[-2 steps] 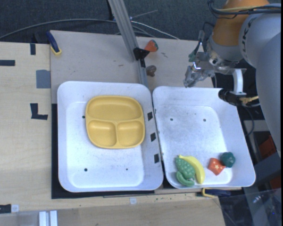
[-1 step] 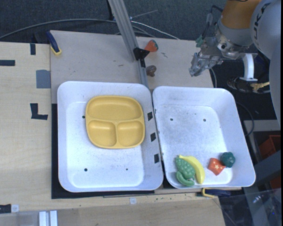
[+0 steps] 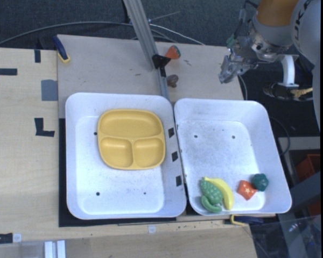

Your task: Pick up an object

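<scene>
Camera view: looks down at a slant on a light wooden table (image 3: pixel 107 63) with two shallow white bins side by side.
Arm: grey robot arm with an orange band (image 3: pixel 277 9) above the wrist, at the upper right.
Gripper: the two-finger gripper (image 3: pixel 227 74) hangs above the table surface, just beyond the far right corner of the right bin; it points down and nothing is between its fingers. Whether it is open or closed, I cannot tell.
Left bin: the shallow white left bin (image 3: pixel 75 144) carries a yellow plastic plate with three compartments (image 3: pixel 132 138), lying flat in its far half.
Right bin: the shallow white right bin (image 3: pixel 258 112) has all its objects in the near right corner, well apart from the gripper.
Objects in right bin: a green bumpy toy vegetable (image 3: pixel 210 194) touches a yellow toy banana (image 3: pixel 223 191); a small red toy piece (image 3: pixel 246 189) lies near them, and a dark green round toy (image 3: pixel 260 181) lies just beside the red piece.
Behind the bins: a grey metal rail (image 3: pixel 140 20) leans across the table; a small orange object (image 3: pixel 173 51) and a small brown object (image 3: pixel 172 80) lie near its lower end.
Far left corner: a blue and yellow clamp (image 3: pixel 61 49) sits on the table edge.
</scene>
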`<state>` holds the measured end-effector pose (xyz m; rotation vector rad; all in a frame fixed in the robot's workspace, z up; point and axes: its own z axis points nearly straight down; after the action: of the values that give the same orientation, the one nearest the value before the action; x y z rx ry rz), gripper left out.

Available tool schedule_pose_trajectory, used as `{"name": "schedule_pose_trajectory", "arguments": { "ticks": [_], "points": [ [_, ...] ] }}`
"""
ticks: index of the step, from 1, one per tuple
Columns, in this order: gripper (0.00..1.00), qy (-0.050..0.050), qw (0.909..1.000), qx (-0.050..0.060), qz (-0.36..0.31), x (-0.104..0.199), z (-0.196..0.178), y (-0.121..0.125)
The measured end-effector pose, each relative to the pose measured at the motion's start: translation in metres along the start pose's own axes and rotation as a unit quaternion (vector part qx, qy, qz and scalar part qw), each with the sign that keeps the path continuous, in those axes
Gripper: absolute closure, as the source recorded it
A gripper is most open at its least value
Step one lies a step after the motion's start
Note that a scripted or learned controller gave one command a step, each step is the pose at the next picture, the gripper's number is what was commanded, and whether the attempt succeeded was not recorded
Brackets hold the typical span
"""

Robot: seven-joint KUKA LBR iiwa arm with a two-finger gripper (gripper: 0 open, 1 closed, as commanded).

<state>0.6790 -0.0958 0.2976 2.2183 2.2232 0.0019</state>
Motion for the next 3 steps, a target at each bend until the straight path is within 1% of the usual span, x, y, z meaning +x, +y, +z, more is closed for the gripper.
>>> {"name": "schedule_pose_trajectory", "arguments": {
  "ticks": [1,2,3],
  "points": [
    [1.00,0.001,1.0000,0.002,-0.002,0.051,0.012,-0.035],
    [1.00,0.001,1.0000,0.002,-0.002,0.098,0.013,-0.064],
    [1.00,0.000,1.0000,0.004,-0.002,0.144,0.037,-0.094]
  ]
}}
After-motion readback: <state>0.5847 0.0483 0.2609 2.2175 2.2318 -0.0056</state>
